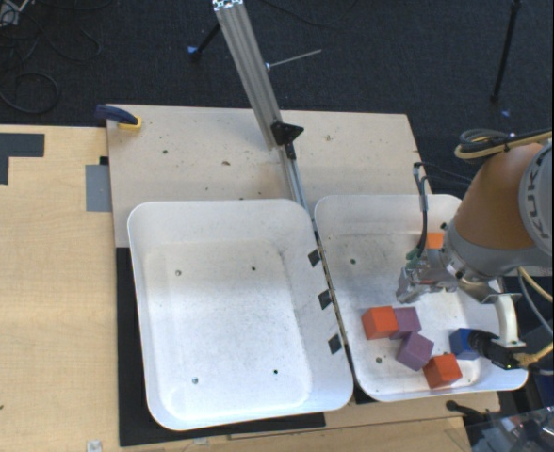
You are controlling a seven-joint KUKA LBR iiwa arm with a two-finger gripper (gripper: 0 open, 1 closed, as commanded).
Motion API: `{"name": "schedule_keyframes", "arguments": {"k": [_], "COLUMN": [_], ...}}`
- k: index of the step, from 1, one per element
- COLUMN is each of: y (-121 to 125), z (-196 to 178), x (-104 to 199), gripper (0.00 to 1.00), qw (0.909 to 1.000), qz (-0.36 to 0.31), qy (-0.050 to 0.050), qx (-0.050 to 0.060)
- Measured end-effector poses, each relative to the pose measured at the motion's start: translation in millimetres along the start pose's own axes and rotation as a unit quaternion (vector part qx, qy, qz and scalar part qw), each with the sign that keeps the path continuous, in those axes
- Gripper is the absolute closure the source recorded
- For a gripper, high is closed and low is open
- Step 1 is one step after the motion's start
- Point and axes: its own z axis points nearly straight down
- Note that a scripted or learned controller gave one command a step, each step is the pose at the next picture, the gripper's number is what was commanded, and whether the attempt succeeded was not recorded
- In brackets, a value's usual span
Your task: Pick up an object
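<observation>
Overhead slanted view of a bench (pixel 211 153) carrying two shallow white bins. The left bin (pixel 164 243) is a smooth plastic tray with rounded corners, its floor speckled with dark marks. The right bin (pixel 371 224) holds every candidate object, grouped toward its 5 o'clock corner: an orange block (pixel 380 322), a purple block (pixel 407 319) touching it on the 3 o'clock side, a second purple block (pixel 415 351) just below, a second orange block (pixel 443 371) at the bin's near rim, and a blue block (pixel 464 342) beside it. All are small, matte, roughly cubic solids with flat faces and crisp edges, so none has a marked long axis; several lie rotated relative to the bin walls.

The grey arm with its orange band reaches in from 3 o'clock. The pincer (pixel 416 282) sits low over the right bin floor, near the bin's centre; whether it is released or clenched cannot be told from this angle, and no block is seen in it.

Governing relation: the nearest blocks, the orange and the adjoining purple one, lie at roughly 6 to 7 o'clock from the pincer, near but apart from it. Because the two touch, a descent there probably risks nudging both.

A slanted aluminium extrusion (pixel 253 69) rises from the bench at 12 o'clock.
</observation>
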Motion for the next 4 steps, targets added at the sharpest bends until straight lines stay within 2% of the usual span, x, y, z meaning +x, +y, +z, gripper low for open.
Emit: {"name": "schedule_keyframes", "arguments": {"k": [2, 3, 4], "y": [0.7, 10.5, 29.0], "z": [-101.0, -89.7, -81.8], "x": [7.2, 55.5, 101.8], "gripper": [1.0, 1.0, 1.0], "qw": [1.0, 1.0, 1.0], "qz": [-0.005, -0.007, -0.007], "qy": [-0.001, 0.001, 0.0], "qx": [-0.004, 0.0, -0.001]}}
